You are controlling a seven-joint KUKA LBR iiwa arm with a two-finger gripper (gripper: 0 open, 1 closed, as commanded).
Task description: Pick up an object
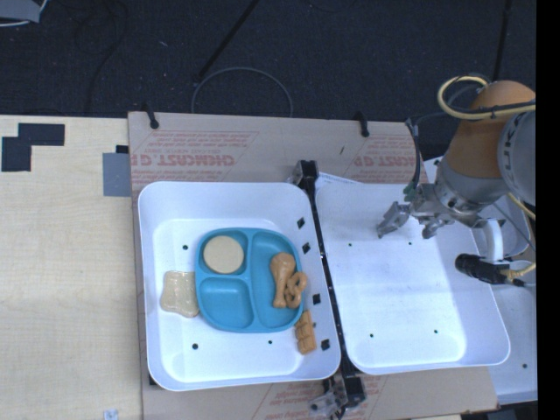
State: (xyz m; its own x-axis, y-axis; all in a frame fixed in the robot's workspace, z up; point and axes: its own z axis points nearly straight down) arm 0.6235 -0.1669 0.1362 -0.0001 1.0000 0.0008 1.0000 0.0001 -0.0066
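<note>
In the left bin lies a blue divided plate. It holds a round pale biscuit and a tan twisted pretzel-like piece. A pale toast-shaped piece lies against the plate's left edge. A small tan chunk rests by the plate's lower right corner. My gripper hangs over the upper part of the right bin, far from all these objects. Its fingers are spread open with nothing between them.
A black divider runs between the two bins. A black cylindrical part sticks in over the right bin's right rim. Brown cardboard lies behind the bins, and cables cross the dark floor beyond.
</note>
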